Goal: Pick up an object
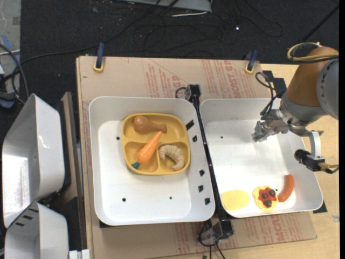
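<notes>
Where wrist dips, jaws (pixel 260 132) (blurred)

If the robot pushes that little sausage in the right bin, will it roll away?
Probably. The sausage looks round, smooth and small, so a sideways nudge could roll it. It lies near the right bin's wall, which would likely stop it. It may slip when gripped.

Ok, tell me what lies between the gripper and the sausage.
Nothing: in the camera view, the stretch from the gripper down to the sausage is bare white floor of the right bin. The pizza slice sits just left of the sausage, off that line.
</notes>
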Robot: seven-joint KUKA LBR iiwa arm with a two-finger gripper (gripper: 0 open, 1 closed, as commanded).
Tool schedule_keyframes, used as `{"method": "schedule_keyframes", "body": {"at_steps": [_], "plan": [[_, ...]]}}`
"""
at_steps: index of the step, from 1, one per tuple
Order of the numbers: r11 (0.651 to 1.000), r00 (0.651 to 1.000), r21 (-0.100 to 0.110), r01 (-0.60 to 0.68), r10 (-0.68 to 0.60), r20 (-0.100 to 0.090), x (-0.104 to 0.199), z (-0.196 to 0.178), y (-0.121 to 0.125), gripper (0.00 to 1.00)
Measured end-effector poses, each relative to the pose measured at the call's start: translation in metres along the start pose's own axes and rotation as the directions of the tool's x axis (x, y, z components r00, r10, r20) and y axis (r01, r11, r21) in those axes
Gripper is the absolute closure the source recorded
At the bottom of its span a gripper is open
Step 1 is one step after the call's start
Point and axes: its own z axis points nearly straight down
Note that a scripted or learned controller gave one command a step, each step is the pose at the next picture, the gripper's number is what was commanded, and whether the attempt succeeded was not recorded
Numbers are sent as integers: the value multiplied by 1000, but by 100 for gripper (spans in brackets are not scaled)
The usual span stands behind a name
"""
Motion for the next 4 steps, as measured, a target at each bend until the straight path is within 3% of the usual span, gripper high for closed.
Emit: {"method": "schedule_keyframes", "body": {"at_steps": [3,4], "plan": [[1000,1000,-6,3,-2,2,-5,-164,13,100],[1000,1000,2,6,-6,-2,49,-160,10,100]]}}
